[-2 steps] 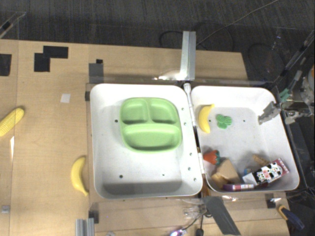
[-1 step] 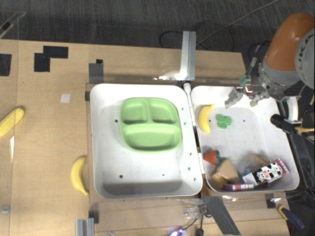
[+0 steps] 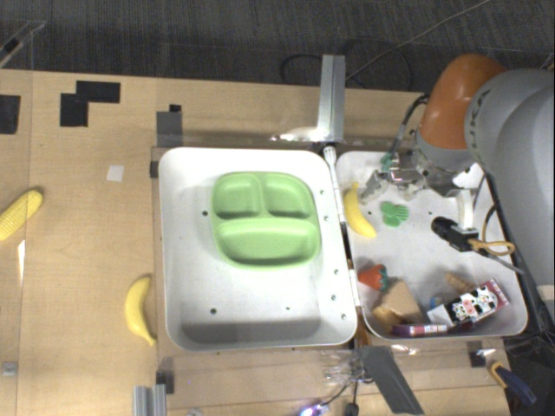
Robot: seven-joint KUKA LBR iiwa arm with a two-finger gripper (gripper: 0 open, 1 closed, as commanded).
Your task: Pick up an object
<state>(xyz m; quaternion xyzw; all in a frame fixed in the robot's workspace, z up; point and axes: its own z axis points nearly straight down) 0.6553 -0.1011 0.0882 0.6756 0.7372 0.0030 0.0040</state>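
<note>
A pale wooden tabletop fills most of the view, its grain light and even. Along the far edge lies a dark grey carpeted floor, with thin black cables trailing across it at the upper right. Flat black rectangular patches sit on the tabletop near its far left corner, and a small pale square tag lies below them. An upright grey metal post stands at the far side of the tabletop, near the middle. The light is soft and even, with faint shadows and a mild sheen on the wood.
</note>
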